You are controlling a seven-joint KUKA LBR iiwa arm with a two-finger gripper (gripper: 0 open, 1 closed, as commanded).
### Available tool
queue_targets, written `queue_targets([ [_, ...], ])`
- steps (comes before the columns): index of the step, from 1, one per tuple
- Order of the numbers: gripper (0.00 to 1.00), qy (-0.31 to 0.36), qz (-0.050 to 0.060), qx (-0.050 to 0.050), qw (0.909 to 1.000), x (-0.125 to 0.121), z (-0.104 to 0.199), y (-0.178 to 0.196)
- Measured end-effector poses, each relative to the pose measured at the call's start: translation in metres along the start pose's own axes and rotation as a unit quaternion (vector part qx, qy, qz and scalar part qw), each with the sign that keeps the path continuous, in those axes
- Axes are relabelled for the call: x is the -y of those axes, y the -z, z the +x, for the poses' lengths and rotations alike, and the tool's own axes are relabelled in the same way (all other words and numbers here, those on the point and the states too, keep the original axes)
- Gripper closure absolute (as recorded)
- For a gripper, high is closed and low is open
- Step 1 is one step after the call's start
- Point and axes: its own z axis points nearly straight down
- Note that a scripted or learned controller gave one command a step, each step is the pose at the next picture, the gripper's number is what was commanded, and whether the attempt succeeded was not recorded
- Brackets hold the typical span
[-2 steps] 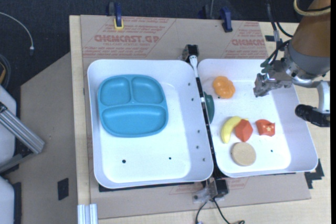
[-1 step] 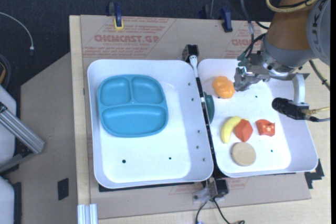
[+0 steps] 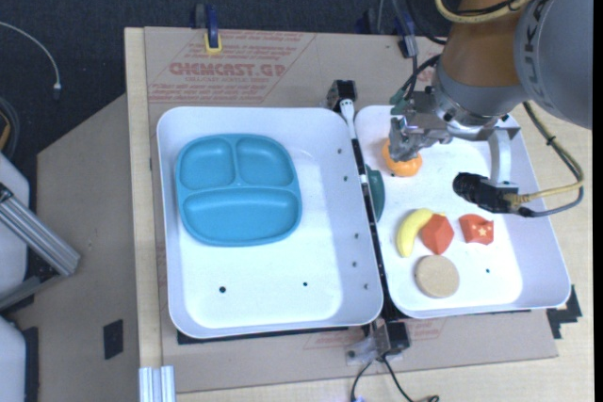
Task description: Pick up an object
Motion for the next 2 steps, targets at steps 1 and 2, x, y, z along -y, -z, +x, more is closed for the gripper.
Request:
queue_targets([
  [1, 1.0, 0.0, 0.0, 0.0, 1.0, -0.012, 0.059, -0.006],
  [2, 1.0, 0.0, 0.0, 0.0, 1.0, -0.024, 0.105, -0.006],
])
